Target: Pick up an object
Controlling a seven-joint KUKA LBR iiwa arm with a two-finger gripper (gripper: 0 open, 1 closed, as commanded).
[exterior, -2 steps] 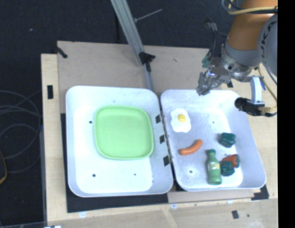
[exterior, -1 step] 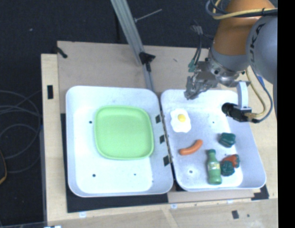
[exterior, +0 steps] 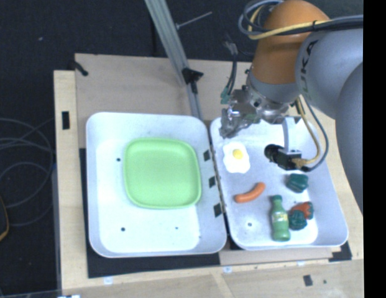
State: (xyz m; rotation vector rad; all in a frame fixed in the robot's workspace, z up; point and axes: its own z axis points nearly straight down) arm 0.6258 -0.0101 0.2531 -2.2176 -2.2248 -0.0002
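Counted: two white bins (exterior: 105, 141), one green plate (exterior: 161, 172), one fried egg (exterior: 235, 158), one sausage (exterior: 250, 192), one green bottle (exterior: 279, 218), one dark green piece (exterior: 297, 181), one red-and-teal item (exterior: 301, 215).

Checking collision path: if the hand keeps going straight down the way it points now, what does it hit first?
Likely the fried egg: the hand hangs over the right bin's upper-left corner, with the egg just below it in the camera view. Depth is unclear; it might meet bare bin floor beside the egg.
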